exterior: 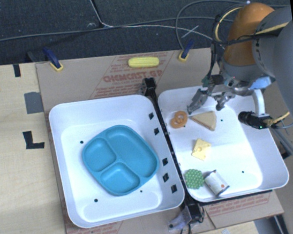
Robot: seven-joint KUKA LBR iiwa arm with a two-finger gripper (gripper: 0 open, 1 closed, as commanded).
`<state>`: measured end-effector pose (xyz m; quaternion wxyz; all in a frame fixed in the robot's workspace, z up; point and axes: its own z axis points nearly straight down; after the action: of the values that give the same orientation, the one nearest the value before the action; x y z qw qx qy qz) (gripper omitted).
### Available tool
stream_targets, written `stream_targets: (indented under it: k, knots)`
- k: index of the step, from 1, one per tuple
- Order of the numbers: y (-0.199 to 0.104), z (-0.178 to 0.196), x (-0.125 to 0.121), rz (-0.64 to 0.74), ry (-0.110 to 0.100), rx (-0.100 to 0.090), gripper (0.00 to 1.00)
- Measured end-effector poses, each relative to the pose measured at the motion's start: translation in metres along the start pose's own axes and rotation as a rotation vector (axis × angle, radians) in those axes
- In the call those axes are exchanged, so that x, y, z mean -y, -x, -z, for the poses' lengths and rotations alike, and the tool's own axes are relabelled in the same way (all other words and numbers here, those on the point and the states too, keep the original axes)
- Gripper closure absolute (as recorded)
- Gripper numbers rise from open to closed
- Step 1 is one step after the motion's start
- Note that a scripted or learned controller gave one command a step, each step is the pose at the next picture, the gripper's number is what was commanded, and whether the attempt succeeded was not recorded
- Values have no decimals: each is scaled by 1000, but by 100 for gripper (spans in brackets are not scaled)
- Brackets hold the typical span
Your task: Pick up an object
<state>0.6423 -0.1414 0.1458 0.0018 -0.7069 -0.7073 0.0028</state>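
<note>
Hovering over the far edge of the right bin (263, 176), our gripper (206, 101) hangs with its fingers spread apart and nothing between them, one finger (195, 103) slanting down toward the bin's far-left corner. We read that spread as readiness for a grasp, since the nearest candidates lie just beneath it: an orange ring (178, 119) beside the bin's left wall and a tan wedge (206, 120) just to its right, the two near each other but apart. Further toward the near edge sit a yellow cheese piece (201, 149) mid-bin, then a green round piece (193, 178) and a small can (216, 182) lying on its side close together by the near-left corner. Those loose items are scattered with gaps, which we judge leaves room for fingers to straddle one. The left bin (63, 120) carries a blue divided plate (120, 159) at its centre. A yellow corn-like piece (143, 62) rests on the cardboard (76, 80) beyond the bins, out of play
</note>
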Motion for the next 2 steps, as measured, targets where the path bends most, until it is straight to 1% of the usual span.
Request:
stream_targets:
  k: [1,2]
  knots:
    - [-1,-55,-4,1,20,8,0]
    - [-3,-39,-7,3,29,5,100]
